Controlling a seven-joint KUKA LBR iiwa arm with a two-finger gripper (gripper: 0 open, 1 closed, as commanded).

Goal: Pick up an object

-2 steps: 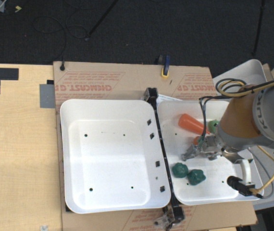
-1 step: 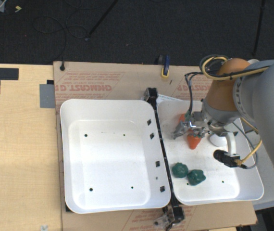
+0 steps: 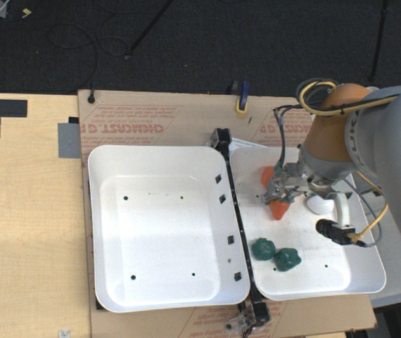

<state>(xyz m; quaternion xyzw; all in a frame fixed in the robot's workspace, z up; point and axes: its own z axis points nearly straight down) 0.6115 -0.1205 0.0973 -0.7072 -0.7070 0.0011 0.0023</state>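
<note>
Nearest, green lumps (image 3: 262, 248): two of them, touching, on the floor of the right bin (image 3: 327, 282), towards its near edge and closer to the wall it shares with the left bin (image 3: 158, 224).
Orange piece (image 3: 278, 210): the task's likely thing, mid-bin, well clear of the lumps. Orange also shows just past the gripper on its far side; I cannot tell whether that is one long piece or two.
Gripper (image 3: 285, 192): low over the orange piece, at or very near it. Whether it is open or closed cannot be told, nor whether it has hold of anything.
Step in hand: by my reading, the grasp on the orange piece, with the lift to follow.
Doing it well: centre over the piece's thickest part, cross its long axis rather than run along it, and close fully before rising. Lift straight up and slowly, since a tapered shape probably squirts out of an off-centre pinch.
Clamp (image 3: 241, 98): at the bench's far edge, out of the way.
</note>
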